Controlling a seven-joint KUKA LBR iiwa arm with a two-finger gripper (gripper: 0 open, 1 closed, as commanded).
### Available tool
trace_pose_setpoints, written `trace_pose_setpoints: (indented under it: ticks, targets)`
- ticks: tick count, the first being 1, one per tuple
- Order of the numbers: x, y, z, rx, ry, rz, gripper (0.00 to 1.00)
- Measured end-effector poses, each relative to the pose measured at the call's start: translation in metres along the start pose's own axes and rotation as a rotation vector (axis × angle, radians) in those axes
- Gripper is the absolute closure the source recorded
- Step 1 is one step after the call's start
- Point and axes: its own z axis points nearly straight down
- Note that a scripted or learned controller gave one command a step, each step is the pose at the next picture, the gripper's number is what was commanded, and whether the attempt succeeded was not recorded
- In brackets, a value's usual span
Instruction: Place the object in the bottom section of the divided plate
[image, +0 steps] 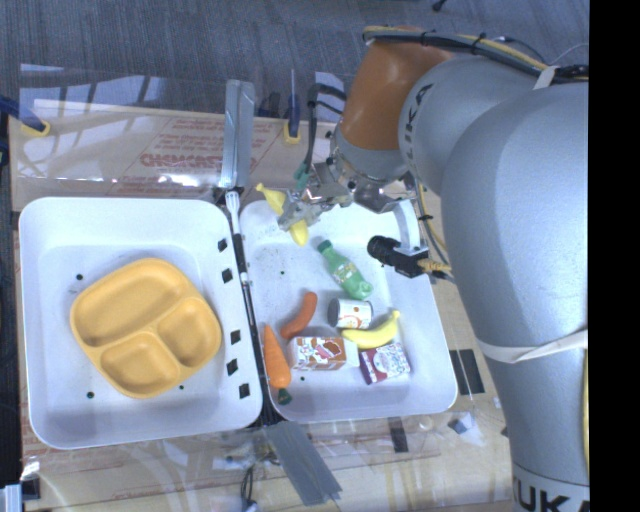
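Plastic by the look of it, the small yellow piece (297, 232) lies at the right bin's (436, 330) far edge, likely light, stiff and slick, best pinched across its middle. The gripper (305, 207) sits right over it; whether it grips the piece cannot be made out. Close by lies a green bottle (344, 267). The yellow divided plate (145, 326) waits in the left bin (45, 330), past the rims between.

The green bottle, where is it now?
The green bottle lies in the right bin, near its middle, just above the small can and below the yellow object by the gripper.
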Motion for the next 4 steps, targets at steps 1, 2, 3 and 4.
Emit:
trace_pose_setpoints:
  ticks: [1, 2, 3, 4]
  targets:
    - [0.07, -0.047, 0.0, 0.001, 0.0, -0.198, 1.0]
    - [0.131, -0.087, 0.001, 0.001, 0.0, -0.195, 1.0]
    - [0.22, -0.079, -0.044, -0.001, -0.002, -0.083, 1.0]
    - [0.22, -0.079, -0.044, -0.001, -0.002, -0.083, 0.0]
